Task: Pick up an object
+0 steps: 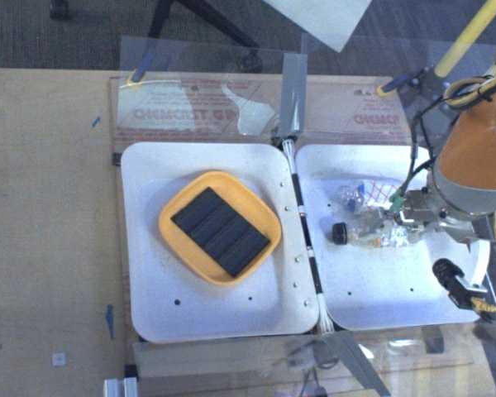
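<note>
In the right bin [372, 300] lies a crumpled clear plastic item [365, 213] with blue and red markings. A small black round piece [339, 232] sits at its left end, touching or just beside it. My gripper [403, 216] reaches in from the right and hangs low over the right end of the clear item. In the left bin [149, 288] a yellow-orange dish [172, 236] holds a black ridged slab [221, 231].
A raised divider [304, 238] runs between the two bins. A cardboard strip with clear film [198, 114] lines the far side behind the bins. The arm's orange band and cables [471, 147] hang over the right bin's far right corner.
</note>
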`<action>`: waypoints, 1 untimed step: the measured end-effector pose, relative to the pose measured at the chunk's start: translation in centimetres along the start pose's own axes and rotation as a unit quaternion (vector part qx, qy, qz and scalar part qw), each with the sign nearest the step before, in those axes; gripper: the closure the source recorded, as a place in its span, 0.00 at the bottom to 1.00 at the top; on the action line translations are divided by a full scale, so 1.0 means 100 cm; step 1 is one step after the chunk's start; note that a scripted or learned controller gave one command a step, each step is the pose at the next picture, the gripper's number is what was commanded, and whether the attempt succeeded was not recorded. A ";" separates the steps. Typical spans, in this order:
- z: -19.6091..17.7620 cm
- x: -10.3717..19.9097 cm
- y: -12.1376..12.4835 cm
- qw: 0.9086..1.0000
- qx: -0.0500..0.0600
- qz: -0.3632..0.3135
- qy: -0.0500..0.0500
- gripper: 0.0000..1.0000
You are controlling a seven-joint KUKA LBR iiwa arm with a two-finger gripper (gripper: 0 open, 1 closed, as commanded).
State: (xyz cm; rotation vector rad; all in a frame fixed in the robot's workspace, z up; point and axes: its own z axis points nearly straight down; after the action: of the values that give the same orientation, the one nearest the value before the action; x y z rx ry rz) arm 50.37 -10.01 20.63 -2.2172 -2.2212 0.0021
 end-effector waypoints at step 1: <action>0.079 -0.002 0.032 0.998 0.000 -0.064 0.000 0.00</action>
State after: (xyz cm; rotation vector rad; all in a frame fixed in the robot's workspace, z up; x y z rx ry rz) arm 53.50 -10.22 12.75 -2.0713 -2.3573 0.0020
